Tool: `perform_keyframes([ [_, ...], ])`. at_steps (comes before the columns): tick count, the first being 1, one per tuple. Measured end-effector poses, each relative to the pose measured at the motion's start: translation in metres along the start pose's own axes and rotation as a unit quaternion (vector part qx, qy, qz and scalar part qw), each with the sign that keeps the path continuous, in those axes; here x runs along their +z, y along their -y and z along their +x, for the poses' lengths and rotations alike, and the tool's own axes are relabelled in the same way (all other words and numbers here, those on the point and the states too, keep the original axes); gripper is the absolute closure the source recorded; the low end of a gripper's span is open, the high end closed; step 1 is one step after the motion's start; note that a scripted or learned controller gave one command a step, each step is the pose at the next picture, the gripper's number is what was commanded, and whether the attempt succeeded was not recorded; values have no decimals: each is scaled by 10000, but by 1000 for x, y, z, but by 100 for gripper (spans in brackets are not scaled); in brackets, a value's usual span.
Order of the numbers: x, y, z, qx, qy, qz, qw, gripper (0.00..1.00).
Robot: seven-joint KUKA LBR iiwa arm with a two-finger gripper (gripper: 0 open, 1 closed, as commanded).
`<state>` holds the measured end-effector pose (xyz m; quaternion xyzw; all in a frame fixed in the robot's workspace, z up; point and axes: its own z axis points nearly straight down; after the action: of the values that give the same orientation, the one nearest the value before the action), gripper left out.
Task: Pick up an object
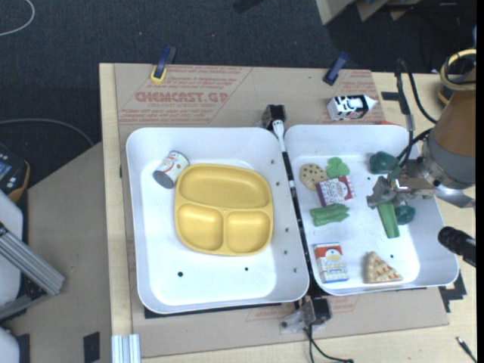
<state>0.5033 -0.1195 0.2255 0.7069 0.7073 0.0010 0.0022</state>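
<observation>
My gripper hangs low over the right side of the right bin, below the grey arm with its orange band. A green stick-shaped toy lies directly beneath it, its upper end hidden under the gripper. I cannot make out whether that toy is held. Teal pieces sit close by, one behind the gripper and one beside the stick. Further left in this bin are a cookie, a green leafy toy, a purple packet and a green pod.
A small carton and a pizza slice lie at the right bin's front. The left bin holds a yellow divided plate and a small can. A black-and-white object sits on the bench behind the bins.
</observation>
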Motion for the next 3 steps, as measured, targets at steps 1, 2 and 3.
perform_keyframes([
  [1, -4, -49, 7, -13, 4, -9, 10000, 100],
  [2, -11, -95, 28, -20, -3, -12, 10000, 100],
  [3, -7, -130, 47, -16, -4, -5, 10000, 100],
])
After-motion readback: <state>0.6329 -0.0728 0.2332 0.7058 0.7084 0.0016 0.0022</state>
